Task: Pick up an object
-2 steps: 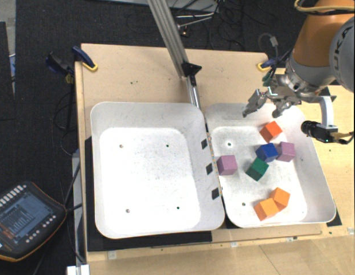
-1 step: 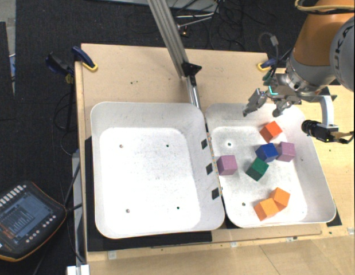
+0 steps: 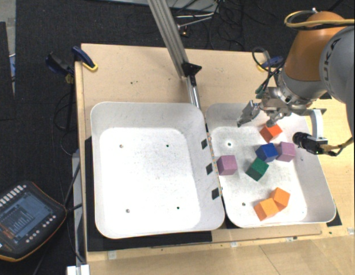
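Camera view: gripper (image 3: 260,114) hangs over the right bin (image 3: 315,208), fingers spread apart and holding nothing, just above an orange cube (image 3: 271,132). Blue cube (image 3: 268,152), green cube (image 3: 258,169) and purple cube (image 3: 226,164) lie nearby. Judged step: approach. Next move calls for descent onto the orange cube, then closing.

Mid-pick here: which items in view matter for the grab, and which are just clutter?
For the job:
- hand, fingers spread, nothing between them
- right bin: orange cubes, blue cube, green cube, purple cubes

Lying about:
- left bin
- teach pendant
- clamp
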